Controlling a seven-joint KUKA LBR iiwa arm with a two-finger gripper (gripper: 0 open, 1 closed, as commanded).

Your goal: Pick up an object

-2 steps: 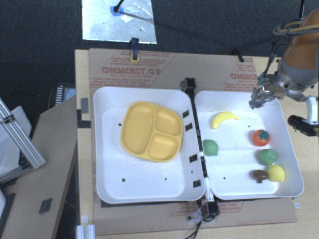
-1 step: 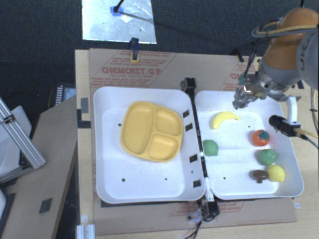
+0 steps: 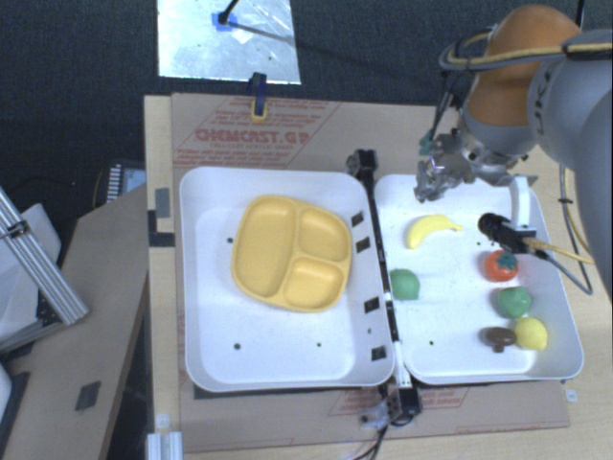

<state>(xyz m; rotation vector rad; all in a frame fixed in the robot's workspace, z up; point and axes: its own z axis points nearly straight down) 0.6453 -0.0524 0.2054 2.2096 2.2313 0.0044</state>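
While the arm [image 3: 565,94] bends down, its claw [image 3: 428,186] hangs above the banana [image 3: 431,229], grip state unclear.

One fixed camera, mounted above the bench, looking down at a slant. Far enough back to take in both shallow white plastic bins [image 3: 287,353] whole, side by side, along with the brown cardboard sheet [image 3: 259,127] beneath them and dark floor beyond. Left bin near centre, right bin toward the right. Grey arm with orange band [image 3: 522,60] entering from upper right, closest to the lens.
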